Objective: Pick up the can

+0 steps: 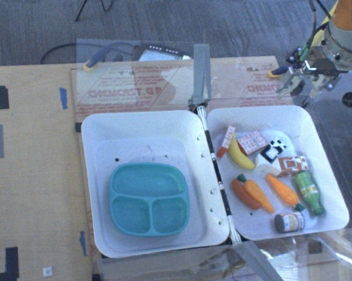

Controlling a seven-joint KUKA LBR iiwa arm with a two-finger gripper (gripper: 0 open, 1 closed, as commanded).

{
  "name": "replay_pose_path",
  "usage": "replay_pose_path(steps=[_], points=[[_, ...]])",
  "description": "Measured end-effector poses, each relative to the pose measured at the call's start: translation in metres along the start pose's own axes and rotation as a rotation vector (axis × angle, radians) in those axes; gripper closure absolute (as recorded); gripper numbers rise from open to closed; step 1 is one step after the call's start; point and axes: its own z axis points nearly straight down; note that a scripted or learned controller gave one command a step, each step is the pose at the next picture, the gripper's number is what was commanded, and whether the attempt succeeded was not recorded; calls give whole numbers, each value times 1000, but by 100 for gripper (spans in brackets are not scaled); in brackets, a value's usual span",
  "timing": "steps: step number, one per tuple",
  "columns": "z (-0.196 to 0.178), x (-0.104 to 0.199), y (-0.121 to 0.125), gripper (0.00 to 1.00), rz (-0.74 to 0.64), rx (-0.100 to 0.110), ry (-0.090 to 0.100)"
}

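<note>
The can (290, 221) is seen lying on its side at the near edge of the right bin (328, 157), just beside the green bottle (309, 192). The gripper (303, 78) is held above the bin's far right corner; whether it is spread cannot be told. Open floor is left along the can's left.
</note>
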Motion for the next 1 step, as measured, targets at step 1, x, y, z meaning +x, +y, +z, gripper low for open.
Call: replay_pose_path(steps=[1], points=[[141, 14, -27, 0, 150, 0, 0]])
